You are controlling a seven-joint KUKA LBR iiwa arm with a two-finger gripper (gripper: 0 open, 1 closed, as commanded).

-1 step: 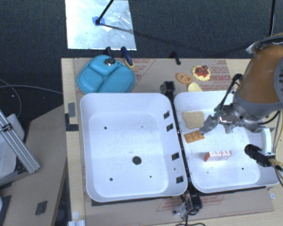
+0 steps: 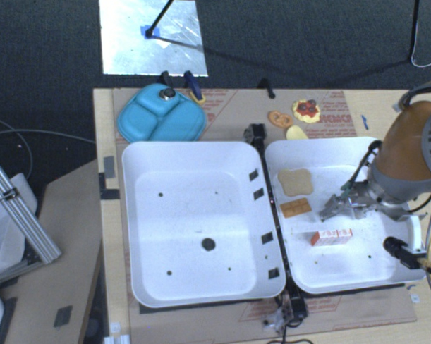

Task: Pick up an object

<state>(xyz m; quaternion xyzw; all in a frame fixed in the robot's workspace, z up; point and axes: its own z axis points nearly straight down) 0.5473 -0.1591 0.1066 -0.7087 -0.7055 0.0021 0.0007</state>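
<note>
**Gripper low in the right bin, among three small items**

The right bin [image 2: 388, 278] serves as the landmark. Inside it, near its left wall, a tan bread-slice-shaped piece [image 2: 295, 181] lies toward the far side. Just nearer the camera than that sits a small orange-brown cracker square [image 2: 295, 208]. Further toward the bin's middle and near side lies a small red and white box [image 2: 332, 235], flat on the floor.

The arm [image 2: 409, 150] reaches in over the bin's right rim, its orange band above the wrist. The gripper [image 2: 332, 207] hangs low over the bin's middle, between the cracker square and the box, just beyond the box and to the right of the cracker. Whether its pincer is spread or closed cannot be told from this angle, and nothing can be seen caught in it.

To the left of the right bin stands the left bin [image 2: 141, 163]. Beyond the right bin's far rim, on the bench, lie a pretzel-like toy [image 2: 279, 119], a small pizza-like toy [image 2: 306, 110] and a pale yellow piece [image 2: 296, 133]. Beyond the left bin sits a blue divided tray [image 2: 161, 117].
</note>
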